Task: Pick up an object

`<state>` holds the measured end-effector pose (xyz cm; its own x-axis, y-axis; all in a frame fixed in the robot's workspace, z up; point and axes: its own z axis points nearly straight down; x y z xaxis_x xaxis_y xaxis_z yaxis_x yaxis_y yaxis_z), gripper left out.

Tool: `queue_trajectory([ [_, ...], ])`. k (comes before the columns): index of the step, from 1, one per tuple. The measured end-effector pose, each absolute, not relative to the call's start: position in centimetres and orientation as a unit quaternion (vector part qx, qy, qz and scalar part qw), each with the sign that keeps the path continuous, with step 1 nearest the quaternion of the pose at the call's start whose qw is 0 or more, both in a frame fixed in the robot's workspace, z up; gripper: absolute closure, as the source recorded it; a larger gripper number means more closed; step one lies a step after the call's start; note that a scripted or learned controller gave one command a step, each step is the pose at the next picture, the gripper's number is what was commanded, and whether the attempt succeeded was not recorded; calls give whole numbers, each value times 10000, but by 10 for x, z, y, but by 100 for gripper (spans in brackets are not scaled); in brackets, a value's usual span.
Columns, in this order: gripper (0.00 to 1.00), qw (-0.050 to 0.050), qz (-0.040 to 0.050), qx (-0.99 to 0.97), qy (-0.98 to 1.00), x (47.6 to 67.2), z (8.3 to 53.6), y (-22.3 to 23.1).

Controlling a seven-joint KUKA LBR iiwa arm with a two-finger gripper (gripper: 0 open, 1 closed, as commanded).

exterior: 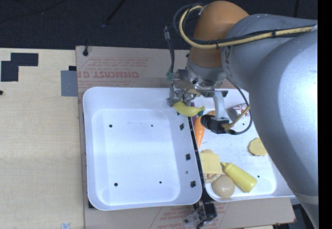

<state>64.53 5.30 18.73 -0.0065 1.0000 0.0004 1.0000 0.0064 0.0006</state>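
- Yellow and curved, a smooth banana [188,109] is sitting right under the claw [181,99], over the rim between the two glossy white bins [135,191].
- I cannot tell how the claw is standing; the grey arm is covering it.
- Just beyond it, an orange carrot [198,130] is lying partly hidden.

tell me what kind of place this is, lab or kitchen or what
Most likely a robotics lab bench for pick-up trials, not a kitchen. A robot arm reaches over two shallow white bins set on cardboard; toy-like food, a banana, a carrot and a yellow bottle, lies around.
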Motion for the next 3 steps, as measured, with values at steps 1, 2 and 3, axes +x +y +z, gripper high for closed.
queue_trajectory([
  [1,100,-5,2,7062,7080,644,217,73],
  [2,100,48,64,7060,7082,645,423,90],
  [3,100,26,54,7049,7093,632,546,145],
])
